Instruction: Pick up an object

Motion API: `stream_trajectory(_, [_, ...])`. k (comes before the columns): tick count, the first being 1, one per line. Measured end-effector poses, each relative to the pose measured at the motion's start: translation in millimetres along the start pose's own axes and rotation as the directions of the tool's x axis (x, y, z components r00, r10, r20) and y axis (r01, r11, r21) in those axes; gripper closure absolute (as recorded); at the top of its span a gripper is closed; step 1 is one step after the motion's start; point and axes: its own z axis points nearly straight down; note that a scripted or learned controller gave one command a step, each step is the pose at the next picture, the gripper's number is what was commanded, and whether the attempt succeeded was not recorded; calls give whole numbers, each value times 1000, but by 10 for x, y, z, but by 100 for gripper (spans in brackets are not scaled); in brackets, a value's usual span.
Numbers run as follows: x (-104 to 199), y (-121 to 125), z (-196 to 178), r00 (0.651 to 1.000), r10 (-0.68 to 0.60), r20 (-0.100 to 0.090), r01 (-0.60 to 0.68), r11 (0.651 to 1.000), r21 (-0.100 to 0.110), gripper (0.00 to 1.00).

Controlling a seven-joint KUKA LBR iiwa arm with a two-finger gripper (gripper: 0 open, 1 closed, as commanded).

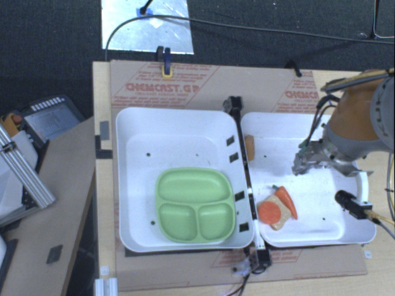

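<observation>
In the right bin (321, 230) lie an orange carrot (285, 201), a red round tomato-like piece (269, 211) and a tan piece (281, 218) partly under them, all near the front left. A small brown piece (249, 147) lies by the bin's left wall. My gripper (303, 164) hangs over the middle of the right bin, above and to the right of the carrot, apart from it. Nothing shows between its fingers.
A green three-compartment plate (194, 203) rests in the left bin (136, 140). A black divider with clips (242, 165) runs between the bins. Cardboard (203, 85) lies under both. A grey device (52, 121) stands at the left.
</observation>
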Motion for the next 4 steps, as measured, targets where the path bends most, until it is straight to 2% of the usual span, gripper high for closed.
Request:
stream_trajectory(2, [58, 7, -1159, 1000, -3, 1, 3, 1000, -6, 100])
stream_trajectory(3, [493, 156, -1077, 1000, -6, -2, 6, 1000, -1, 100])
stream_trajectory(4, [999, 201, -996, 1000, -7, -2, 7, 1000, 1, 100])
